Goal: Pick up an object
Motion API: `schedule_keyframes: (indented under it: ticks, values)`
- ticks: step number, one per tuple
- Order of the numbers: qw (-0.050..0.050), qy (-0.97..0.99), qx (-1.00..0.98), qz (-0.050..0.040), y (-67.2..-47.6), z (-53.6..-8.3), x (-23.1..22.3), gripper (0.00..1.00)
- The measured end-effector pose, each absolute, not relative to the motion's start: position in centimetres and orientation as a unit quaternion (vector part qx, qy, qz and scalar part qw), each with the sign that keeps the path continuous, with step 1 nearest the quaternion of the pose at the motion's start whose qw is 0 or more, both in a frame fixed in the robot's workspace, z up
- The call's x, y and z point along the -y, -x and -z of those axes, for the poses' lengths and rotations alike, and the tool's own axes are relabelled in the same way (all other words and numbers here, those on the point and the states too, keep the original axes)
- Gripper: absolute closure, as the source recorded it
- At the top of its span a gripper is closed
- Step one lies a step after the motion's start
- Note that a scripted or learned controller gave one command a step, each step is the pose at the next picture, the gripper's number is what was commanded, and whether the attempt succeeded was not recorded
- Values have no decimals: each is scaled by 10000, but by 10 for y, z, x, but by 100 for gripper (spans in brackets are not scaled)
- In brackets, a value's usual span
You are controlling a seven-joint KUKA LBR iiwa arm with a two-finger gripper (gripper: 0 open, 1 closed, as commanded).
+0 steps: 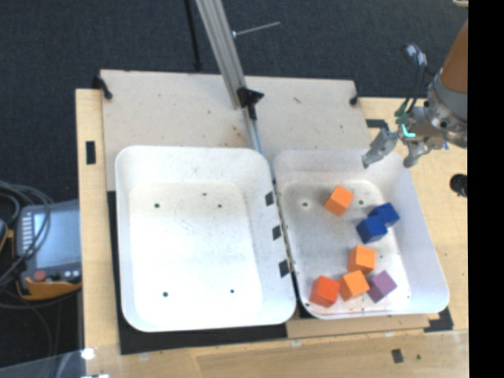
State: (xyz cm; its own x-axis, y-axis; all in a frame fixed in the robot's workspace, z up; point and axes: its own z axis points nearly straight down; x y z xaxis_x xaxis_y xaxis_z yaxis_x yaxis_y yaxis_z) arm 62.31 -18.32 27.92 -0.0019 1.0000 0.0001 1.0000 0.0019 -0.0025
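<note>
The gripper (396, 152) hangs above the far right corner of the right bin (421, 235), its two grey fingers (376, 150) spread apart with nothing between them. The arm (450, 85) comes in from the right edge, its orange band just above the wrist.

All the blocks lie in the right bin, none touching the gripper. Nearest to it is an orange block (339, 200), lying toward the bin's far side, nearer the camera than the gripper and off to its left. A blue block (376, 222) sits a little closer to the right wall and further toward the near edge, more directly below the open fingers in the view. Beyond that, toward the near edge of the bin, four blocks cluster together: an orange cube (363, 258) at the top of the group, another orange cube (354, 283) just beside a purple block (382, 286), and a red-orange block (324, 291) at the left end, close to the bin's near left corner.

The left bin (197, 235) stands beside the right one, their inner walls touching. A metal rail (223, 42) slants down from the far edge of the bench to the gap between the bins.
</note>
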Motion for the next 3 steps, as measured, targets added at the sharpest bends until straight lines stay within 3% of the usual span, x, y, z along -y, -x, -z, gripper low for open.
schedule_keyframes:
  ticks: [1,3]
  values:
    - [-11,7058,7084,-6,-624,-282,184,0]
    - [5,7076,7066,-19,-609,-180,194,0]
